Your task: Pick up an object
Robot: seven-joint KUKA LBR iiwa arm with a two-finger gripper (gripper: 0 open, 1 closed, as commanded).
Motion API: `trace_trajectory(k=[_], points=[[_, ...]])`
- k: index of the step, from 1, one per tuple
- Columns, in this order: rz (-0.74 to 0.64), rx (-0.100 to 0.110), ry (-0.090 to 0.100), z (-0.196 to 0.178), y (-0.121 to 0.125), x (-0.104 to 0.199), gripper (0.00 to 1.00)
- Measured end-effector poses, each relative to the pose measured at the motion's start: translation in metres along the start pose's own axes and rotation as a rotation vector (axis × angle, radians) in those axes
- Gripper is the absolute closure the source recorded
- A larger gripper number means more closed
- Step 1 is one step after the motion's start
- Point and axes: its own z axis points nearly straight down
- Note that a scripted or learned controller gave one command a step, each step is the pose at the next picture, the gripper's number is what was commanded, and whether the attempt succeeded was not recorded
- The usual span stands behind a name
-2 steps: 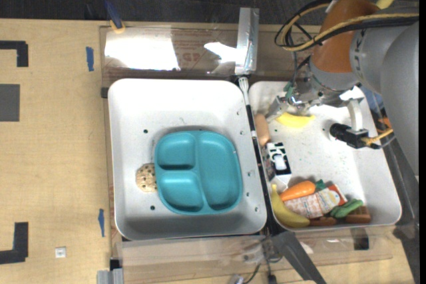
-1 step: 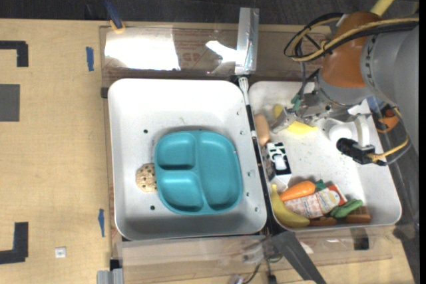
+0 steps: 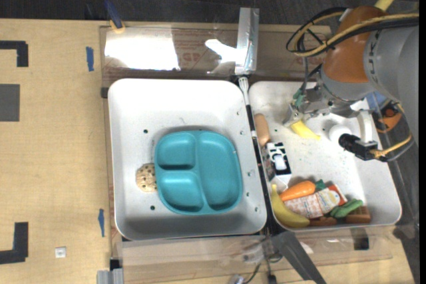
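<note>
My gripper (image 3: 303, 110) is low over the back of the right bin (image 3: 379, 176), hanging from the grey arm with the orange band. A small yellow piece (image 3: 306, 130) lies right under its tip, touching or nearly touching it. At the bin's front sits a heap: a banana (image 3: 285, 211), a carrot (image 3: 297, 190), a printed packet (image 3: 319, 201) and a green item (image 3: 347, 208). A brown sausage (image 3: 261, 129) lies along the bin's left wall, with a black-and-white item (image 3: 278, 159) beside it.
The left bin (image 3: 126, 110) holds a teal divided plate (image 3: 198, 171) and a round cookie (image 3: 146, 177) at the plate's left edge. A clear panel and a metal bracket (image 3: 247, 40) stand behind the bins. Cables loop around the arm's wrist (image 3: 313, 33).
</note>
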Motion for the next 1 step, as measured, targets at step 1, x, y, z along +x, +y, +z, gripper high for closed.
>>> trace_trajectory(k=[1], points=[[-0.219, 0.003, 0.001, -0.0884, 0.0227, 0.0164, 1.00]])
